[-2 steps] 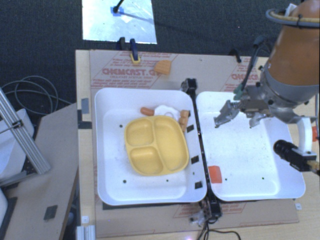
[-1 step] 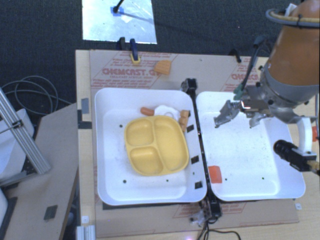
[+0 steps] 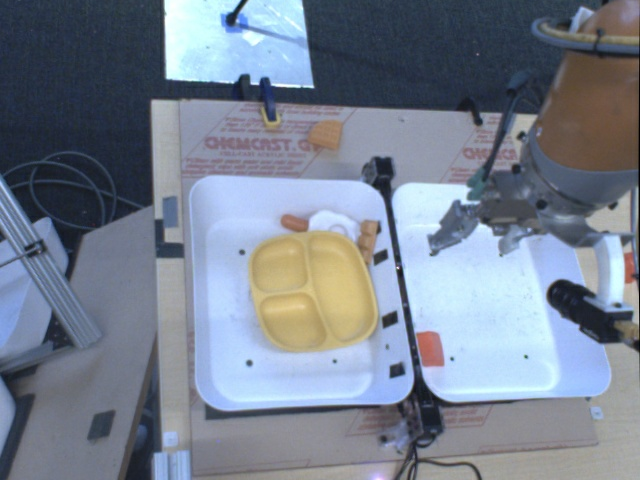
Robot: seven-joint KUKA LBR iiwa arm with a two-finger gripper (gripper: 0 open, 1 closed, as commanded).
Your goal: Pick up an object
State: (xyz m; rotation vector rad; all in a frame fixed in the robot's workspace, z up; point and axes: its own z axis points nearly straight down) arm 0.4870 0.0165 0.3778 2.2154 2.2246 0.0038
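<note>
Two shallow white bins are set side by side on the bench. In the left bin [image 3: 215, 268], a yellow divided tray [image 3: 312, 291] is laid across the middle, slightly rotated, its three compartments bare. A small orange sausage-shaped piece [image 3: 294, 223] is seen just past the tray's far edge, toward the bin's far wall. A white cup-like item [image 3: 333, 224] is placed right beside it, touching or nearly touching the tray's far rim; which one cannot be told. A tan block [image 3: 369, 238] is propped near the bin's far right corner, close to the divider between the bins.

In the right bin [image 3: 520, 368], an orange-red block [image 3: 429, 347] is found at the near left corner, against the left wall. The rest of that floor is only speckled.

The gripper [image 3: 470, 230] is positioned over the far part of the right bin, well apart from the orange-red block. Its fingers are seen spread apart, and nothing is held between them. The arm's orange band [image 3: 600, 88] is seen at the right.

An orange wedge [image 3: 325, 134] is left on the cardboard [image 3: 420, 138] beyond the left bin's far edge, outside both bins.
</note>
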